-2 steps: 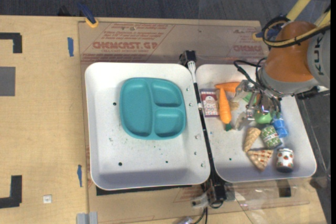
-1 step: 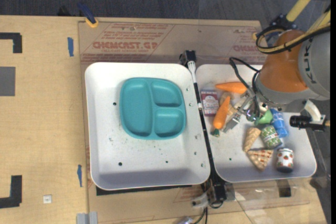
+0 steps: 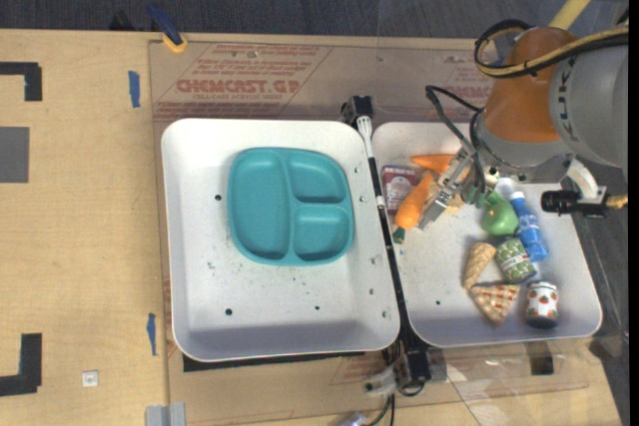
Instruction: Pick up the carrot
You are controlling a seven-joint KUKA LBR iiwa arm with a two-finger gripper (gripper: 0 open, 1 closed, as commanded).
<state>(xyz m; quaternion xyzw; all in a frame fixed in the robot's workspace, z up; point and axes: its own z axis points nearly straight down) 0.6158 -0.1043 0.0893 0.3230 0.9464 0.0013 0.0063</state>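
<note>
The carrot (image 3: 413, 202) is orange with a green top. It lies at a slant near the left wall of the right bin (image 3: 439, 314). My gripper (image 3: 449, 194) is low in that bin, right against the carrot's upper right side. From this angle the wrist hides how the gripper meets the carrot. The grey arm with its orange band (image 3: 524, 85) reaches in from the upper right.
Another orange piece (image 3: 435, 162) and a red-and-white packet (image 3: 397, 183) lie just behind the carrot. A green toy (image 3: 494, 214), blue bottle (image 3: 526, 229), green can (image 3: 514, 259), two shell-like cones (image 3: 496, 299) and a small can (image 3: 541, 304) crowd the bin's right side. A teal divided plate (image 3: 293, 205) sits in the left bin (image 3: 200, 314).
</note>
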